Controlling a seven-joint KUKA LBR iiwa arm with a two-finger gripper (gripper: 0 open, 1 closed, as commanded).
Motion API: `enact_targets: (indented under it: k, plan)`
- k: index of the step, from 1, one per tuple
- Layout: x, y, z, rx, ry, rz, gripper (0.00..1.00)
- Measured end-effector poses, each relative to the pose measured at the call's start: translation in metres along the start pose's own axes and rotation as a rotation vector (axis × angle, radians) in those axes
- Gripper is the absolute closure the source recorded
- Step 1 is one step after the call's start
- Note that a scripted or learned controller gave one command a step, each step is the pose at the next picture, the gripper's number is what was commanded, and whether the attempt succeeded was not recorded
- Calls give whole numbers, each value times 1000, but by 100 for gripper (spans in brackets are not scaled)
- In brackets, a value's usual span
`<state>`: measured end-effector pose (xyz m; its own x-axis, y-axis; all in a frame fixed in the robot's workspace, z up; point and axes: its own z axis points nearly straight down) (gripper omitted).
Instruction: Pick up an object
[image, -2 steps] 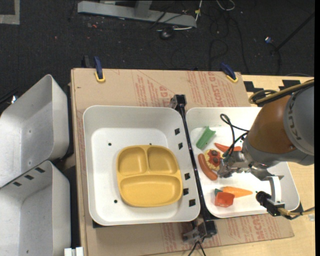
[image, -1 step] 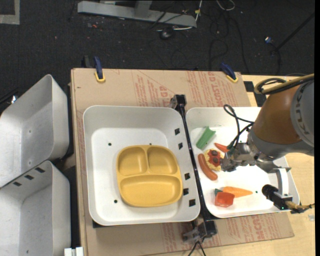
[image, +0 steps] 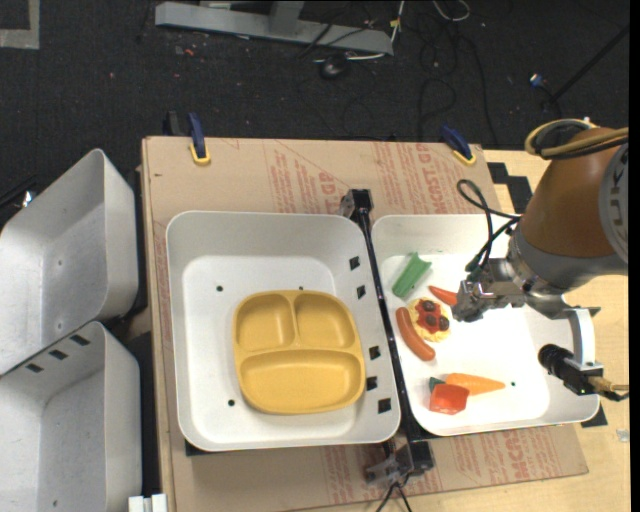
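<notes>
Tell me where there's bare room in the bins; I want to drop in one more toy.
Right bin: bare floor on its right half, between the gripper and the carrot. Its left side is crowded: green piece, sausage, pizza toy, red piece. Left bin: the yellow tray fills the middle, leaving a bare strip along the top.

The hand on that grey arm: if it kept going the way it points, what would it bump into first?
Probably the small yellow toy with dark red spots, just ahead of the hand; height from this view is uncertain.
</notes>
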<state>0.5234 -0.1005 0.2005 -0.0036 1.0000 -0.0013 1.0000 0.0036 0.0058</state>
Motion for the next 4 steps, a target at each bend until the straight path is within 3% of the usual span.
enact_targets:
  k: [1,2,4]
  plan:
    - [0,1,-32,1,0,1,100]
    - [49,8,-25,6,3,-4,100]
    - [168,-6,-36,5,4,-5,100]
